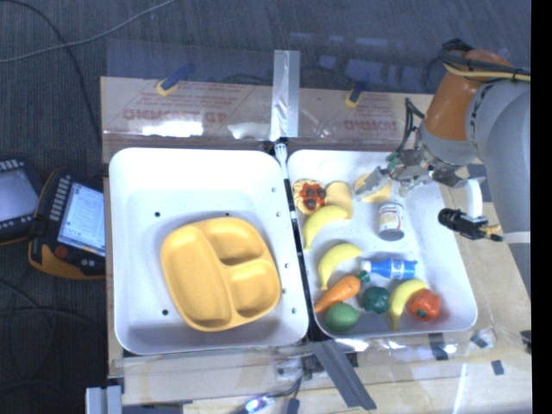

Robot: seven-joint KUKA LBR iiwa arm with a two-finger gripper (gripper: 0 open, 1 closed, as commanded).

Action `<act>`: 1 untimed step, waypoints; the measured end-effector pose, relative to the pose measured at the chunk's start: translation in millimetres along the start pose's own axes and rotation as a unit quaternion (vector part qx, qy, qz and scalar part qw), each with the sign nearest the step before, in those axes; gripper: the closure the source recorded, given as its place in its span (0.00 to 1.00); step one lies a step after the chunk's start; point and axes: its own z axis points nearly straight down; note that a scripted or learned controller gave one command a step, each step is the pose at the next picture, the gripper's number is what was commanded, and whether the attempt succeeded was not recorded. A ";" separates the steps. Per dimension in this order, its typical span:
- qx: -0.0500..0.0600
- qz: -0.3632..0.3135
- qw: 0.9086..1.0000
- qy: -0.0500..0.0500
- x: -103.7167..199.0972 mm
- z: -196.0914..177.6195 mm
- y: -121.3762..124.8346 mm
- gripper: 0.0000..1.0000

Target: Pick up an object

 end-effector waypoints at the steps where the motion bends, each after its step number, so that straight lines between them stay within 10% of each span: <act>1: -0.005 0.018 1.000 0.008 -10.2 7.5 -41.3 0.00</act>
